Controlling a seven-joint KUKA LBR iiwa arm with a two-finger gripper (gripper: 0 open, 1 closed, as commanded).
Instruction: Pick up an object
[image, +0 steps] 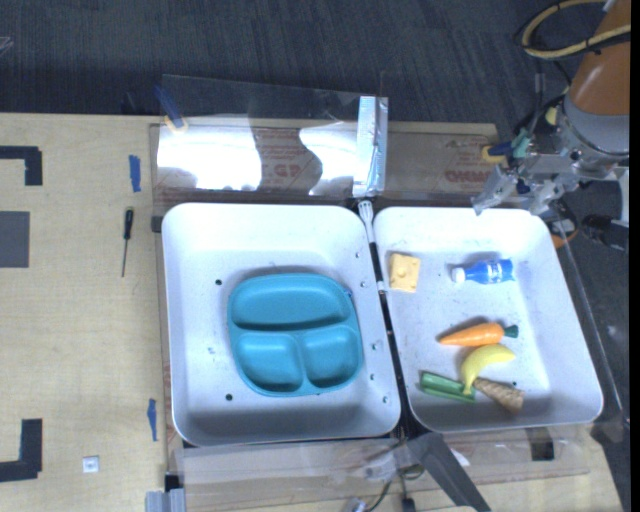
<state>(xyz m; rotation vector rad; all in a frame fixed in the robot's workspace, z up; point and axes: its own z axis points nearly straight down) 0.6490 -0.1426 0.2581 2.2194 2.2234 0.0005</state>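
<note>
The right bin (570, 330) holds several small objects. A yellow cheese-like block (404, 271) lies near its left wall, and a blue bottle (484, 271) lies on its side to the right of that. Lower down are an orange carrot (473, 334), a yellow banana (481, 362), a green strip (446, 385) and a brown piece (499, 394). My gripper (522, 190) hangs at the back right corner of this bin, above its rim and apart from every object. Nothing shows between its fingers.
The left bin (190, 300) holds a blue divided tray (293, 332). A clear plastic sheet (270, 150) stands behind the bins. A screwdriver (126, 240) lies on the bench at the left. Yellow cables (560, 30) loop above the arm at the top right.
</note>
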